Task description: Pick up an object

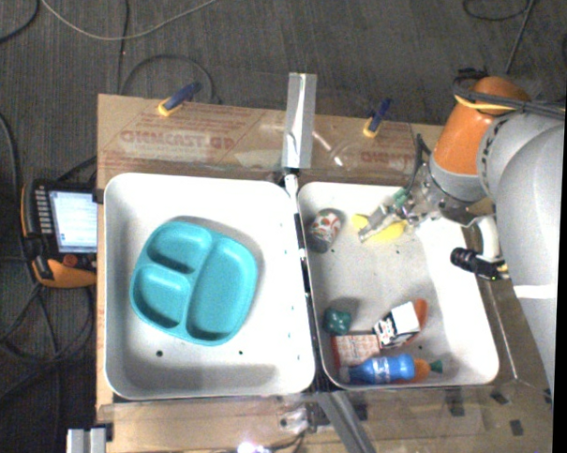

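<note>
Right bin (465, 365): arm angled down-left from right, tool (389, 219) touching yellow object (388, 232); finger state unclear.

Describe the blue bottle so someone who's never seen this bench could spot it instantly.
Look in the right-hand white bin, not the left one that holds the teal divided tray. Along its near edge, the blue bottle lies on its side. It is the only blue item there, with an orange cap end pointing right, just below a red-and-white packet.
</note>
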`<state>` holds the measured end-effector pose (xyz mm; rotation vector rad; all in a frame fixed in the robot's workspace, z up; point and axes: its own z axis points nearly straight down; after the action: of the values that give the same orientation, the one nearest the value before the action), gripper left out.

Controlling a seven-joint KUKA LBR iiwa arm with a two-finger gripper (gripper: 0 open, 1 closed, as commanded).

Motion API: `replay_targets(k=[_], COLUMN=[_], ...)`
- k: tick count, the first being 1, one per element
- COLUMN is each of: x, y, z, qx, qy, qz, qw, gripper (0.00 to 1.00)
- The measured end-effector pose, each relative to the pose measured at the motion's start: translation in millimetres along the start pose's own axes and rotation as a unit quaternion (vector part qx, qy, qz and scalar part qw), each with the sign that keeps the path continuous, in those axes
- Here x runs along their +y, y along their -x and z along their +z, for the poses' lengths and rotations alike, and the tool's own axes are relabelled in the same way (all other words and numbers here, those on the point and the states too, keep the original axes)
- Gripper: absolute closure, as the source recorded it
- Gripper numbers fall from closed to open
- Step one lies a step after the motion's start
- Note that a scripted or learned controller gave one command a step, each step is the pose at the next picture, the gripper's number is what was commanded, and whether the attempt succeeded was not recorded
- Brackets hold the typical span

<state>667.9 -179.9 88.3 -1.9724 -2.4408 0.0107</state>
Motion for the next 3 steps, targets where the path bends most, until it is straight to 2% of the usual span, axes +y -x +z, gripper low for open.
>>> replay_targets(k=[1, 2, 3], x=[-2, -1, -3], y=[0, 1, 13], z=[-7, -9, -68], qx=[-0.002, -0.003, -0.002], qy=[-0.005, -0.002, 0.003], qz=[-0.001, -0.001, -0.08], qw=[1.0, 1.0, 0.9968], gripper=[1.0, 0.0, 0.0])
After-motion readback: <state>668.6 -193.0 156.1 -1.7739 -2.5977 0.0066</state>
